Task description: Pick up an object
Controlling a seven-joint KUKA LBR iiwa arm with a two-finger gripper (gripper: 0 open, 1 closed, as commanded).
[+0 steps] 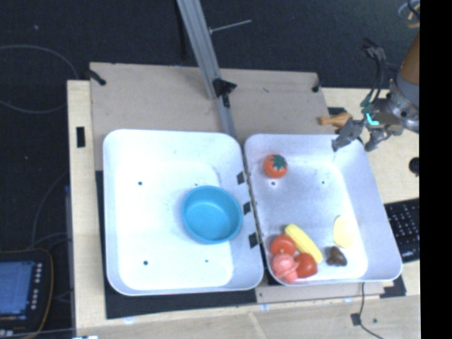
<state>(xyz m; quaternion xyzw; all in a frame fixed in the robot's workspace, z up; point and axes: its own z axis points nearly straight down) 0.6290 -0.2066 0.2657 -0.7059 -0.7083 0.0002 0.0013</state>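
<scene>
You see two smooth white plastic bins (176,147), a glossy blue plastic bowl (210,214), a matt pale wooden bench (282,90) and a brushed metal rail (198,34).

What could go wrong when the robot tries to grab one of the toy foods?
The banana, tomatoes and pink piece sit packed together near the right bin's front corner, so the gripper might nudge neighbours or grab two. They also lie close to the wall, which could block a finger.
</scene>
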